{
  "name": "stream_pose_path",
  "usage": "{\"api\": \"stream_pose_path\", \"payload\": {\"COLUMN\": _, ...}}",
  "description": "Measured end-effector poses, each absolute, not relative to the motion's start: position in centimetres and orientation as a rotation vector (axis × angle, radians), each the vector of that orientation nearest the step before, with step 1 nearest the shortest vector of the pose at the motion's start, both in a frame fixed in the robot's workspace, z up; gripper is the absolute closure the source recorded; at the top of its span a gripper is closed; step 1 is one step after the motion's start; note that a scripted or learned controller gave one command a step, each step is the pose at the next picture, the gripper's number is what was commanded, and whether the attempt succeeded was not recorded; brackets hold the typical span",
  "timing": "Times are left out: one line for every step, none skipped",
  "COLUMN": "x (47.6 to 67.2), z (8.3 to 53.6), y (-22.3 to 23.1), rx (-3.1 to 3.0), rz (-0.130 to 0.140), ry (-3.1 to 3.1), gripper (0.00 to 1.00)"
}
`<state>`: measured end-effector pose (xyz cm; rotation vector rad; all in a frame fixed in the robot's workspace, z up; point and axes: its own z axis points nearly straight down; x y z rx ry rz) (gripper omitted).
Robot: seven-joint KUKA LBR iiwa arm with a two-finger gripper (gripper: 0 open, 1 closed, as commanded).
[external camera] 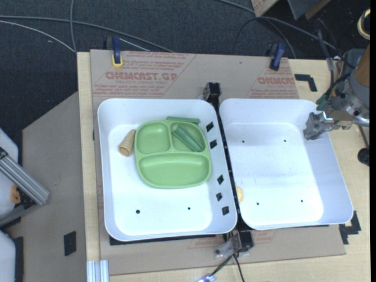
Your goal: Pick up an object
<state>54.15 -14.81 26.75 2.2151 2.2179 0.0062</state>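
A green divided plate [172, 155] lies in the left bin [117, 210]. A dark green pod-shaped piece [189, 137] rests in the plate's upper right compartment. A flat green strip [183, 120] pokes out just behind the plate. A tan cone [126, 143] lies against the plate's left side. My gripper [315, 126] hangs over the right bin's [329, 204] upper right corner, far from all these objects, with nothing seen in it.
A small yellow-orange bit [239, 194] sits at the right bin's left wall, by the black divider clips [220, 181]. Blue clamps [117, 51] hold the cardboard base at the back. Cables trail at the right edge near the arm.
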Motion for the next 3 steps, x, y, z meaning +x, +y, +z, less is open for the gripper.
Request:
{"api": "stream_pose_path", "payload": {"x": 55.4, "z": 27.0, "y": -9.0, "rx": 2.213, "rz": 0.005, "ry": 2.229, "gripper": 1.00}}
{"api": "stream_pose_path", "payload": {"x": 56.2, "z": 26.9, "y": -3.5, "rx": 2.214, "rz": 0.004, "ry": 2.228, "gripper": 1.00}}
{"api": "stream_pose_path", "payload": {"x": 57.9, "z": 25.7, "y": 0.4, "rx": 2.217, "rz": 0.002, "ry": 2.226, "gripper": 1.00}}
